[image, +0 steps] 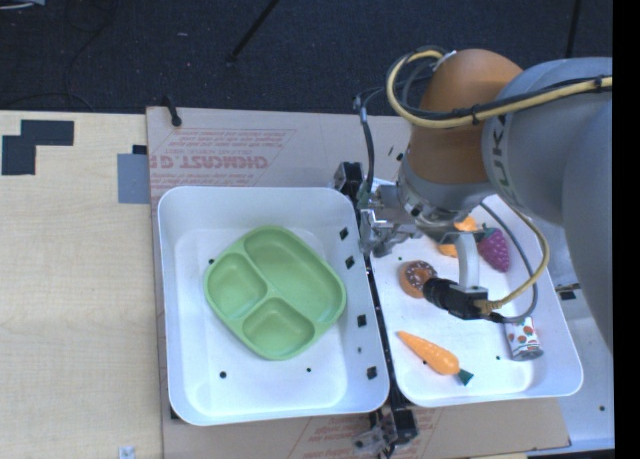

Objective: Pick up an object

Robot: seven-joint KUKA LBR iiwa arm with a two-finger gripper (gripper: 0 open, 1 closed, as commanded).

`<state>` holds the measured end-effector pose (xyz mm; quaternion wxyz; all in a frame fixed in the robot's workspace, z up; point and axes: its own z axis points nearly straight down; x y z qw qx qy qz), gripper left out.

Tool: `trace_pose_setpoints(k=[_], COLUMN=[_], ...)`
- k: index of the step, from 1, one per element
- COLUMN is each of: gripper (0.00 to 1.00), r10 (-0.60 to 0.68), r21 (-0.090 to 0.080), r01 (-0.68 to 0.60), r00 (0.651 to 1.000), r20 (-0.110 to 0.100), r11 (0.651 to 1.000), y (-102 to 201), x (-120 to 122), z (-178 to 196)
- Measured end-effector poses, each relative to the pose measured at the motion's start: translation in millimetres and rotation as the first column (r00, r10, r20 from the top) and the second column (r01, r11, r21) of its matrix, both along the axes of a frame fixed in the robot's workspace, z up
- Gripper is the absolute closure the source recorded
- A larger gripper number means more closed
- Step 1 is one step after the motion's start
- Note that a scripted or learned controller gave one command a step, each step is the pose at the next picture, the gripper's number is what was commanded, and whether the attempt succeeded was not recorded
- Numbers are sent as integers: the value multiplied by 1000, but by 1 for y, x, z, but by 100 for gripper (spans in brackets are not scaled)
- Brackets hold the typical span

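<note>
Green plastic catches the eye first — a divided plate (275,292) with three compartments lies tilted in the left bin (190,387), alone on the white floor of it. My arm comes in from the right, grey, with its orange band (462,117) bulging above the wrist, and it hangs over the right bin (560,372), near that bin's inner wall. My tool (385,232) sits low at the seam between the two bins, close to the upper part of the right one; whether it is released or clenched I cannot tell, since the wrist and cables hide its tip. A yellow cable (530,267) loops from the wrist down to a black connector (455,299).

Things to pick lie in the right bin. A brown doughnut (416,277) rests just beside the black connector, near the middle. A carrot (432,354) — orange, with a green end — lies slantwise toward the front, well apart from my tool. A purple bunch of grapes (494,248) sits toward the back right, an orange piece (452,244) partly hidden beside it. A small can (523,338) stands near the right wall. Both bins rest on cardboard (250,152) on the pale wooden tabletop (70,297).
</note>
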<state>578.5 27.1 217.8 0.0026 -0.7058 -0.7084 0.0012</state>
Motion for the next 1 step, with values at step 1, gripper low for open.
trace_pose_setpoints(k=[1], gripper=[100], r10=[0], r21=[-1], r01=[0], r00=[1000], r20=[3], r11=[1000], y=[54], x=[-3], z=[13])
